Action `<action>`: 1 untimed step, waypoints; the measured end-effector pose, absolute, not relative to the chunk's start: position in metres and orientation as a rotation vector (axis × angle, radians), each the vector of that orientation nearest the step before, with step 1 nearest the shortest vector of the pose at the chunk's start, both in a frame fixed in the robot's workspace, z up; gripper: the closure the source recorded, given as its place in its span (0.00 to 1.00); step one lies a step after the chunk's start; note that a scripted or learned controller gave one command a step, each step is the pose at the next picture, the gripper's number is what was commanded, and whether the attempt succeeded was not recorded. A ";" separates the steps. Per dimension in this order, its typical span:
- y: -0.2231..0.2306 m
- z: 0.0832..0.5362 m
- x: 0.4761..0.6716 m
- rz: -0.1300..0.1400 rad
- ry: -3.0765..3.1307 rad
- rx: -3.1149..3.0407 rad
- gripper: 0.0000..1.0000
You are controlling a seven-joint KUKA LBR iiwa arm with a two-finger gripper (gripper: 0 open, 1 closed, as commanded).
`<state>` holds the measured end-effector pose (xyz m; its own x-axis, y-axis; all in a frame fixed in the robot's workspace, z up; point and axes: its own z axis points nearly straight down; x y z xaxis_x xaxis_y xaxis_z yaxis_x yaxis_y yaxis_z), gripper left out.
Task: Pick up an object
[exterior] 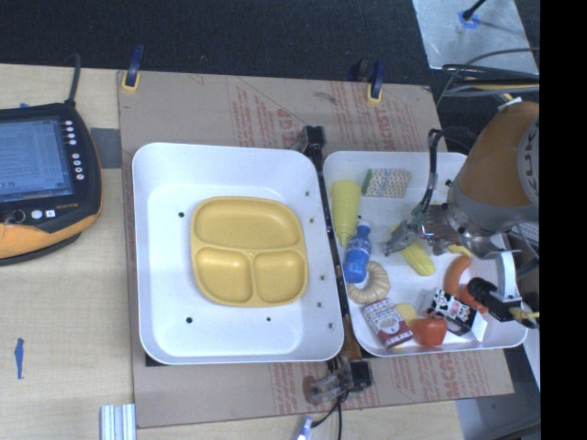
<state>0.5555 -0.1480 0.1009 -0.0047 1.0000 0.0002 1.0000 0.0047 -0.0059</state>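
My gripper (406,237) hangs over the middle of the right bin (408,161), open, with nothing between its fingers. It sits just left of and above a yellow corn cob (419,258). To its left lie a blue bottle (356,256) and a yellow cone-shaped toy (346,207). A tan ring-shaped bagel (371,288) lies below the bottle. Near the bin's front are a red packet (386,324), a red tomato (428,331) and a black-and-white carton (452,309). An orange sausage (456,269) lies right of the corn. The arm's orange band (495,163) covers the bin's right side.
The left bin (156,246) holds a yellow divided plate (249,249). A speckled packet (388,183) lies at the back of the right bin. A tablet-like pendant (41,177) rests on the bench at far left. Clamps (131,70) pin the cardboard at the back.
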 end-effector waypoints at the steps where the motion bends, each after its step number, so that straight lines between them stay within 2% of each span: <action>1: -0.149 0.112 0.556 0.008 -2.227 -2.210 1.00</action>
<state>0.5558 -0.1490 0.1117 -0.0077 1.0000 -0.0005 0.9999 0.0077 -0.0070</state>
